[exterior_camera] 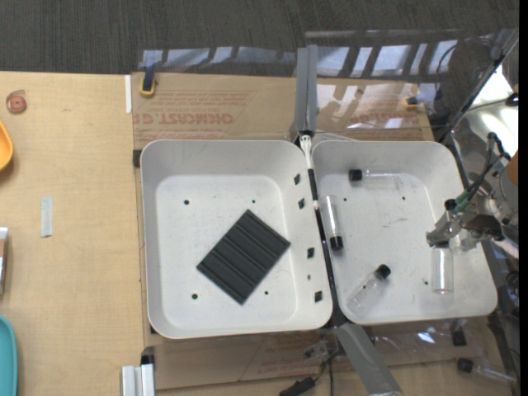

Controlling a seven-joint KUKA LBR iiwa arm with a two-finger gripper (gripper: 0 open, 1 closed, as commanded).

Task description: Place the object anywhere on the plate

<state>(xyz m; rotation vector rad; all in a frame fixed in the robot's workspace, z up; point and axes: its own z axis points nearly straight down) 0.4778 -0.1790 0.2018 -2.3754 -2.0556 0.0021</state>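
Left bin: a white bin. A dark ridged plate lies flat in it, turned at a slant, near the middle.
Right bin: a white bin just beside the left one. It has clear little tubes in it.
Tube by the wall: it lies along the left wall of the right bin, black cap at the near end.
Tube at the back: it lies sideways near the far wall, black cap on the left.
Tube in front: it lies tilted near the front wall, black cap up and to the right.
Tube on the right: clear and hard to see, it may be a fourth tube. It sits just under the gripper, well apart from the plate.
Gripper: it hangs over the right side of the right bin.
Fingers: I cannot tell if they are open or closed, or if they touch the tube.
Bench: brown, with the two bins on it.
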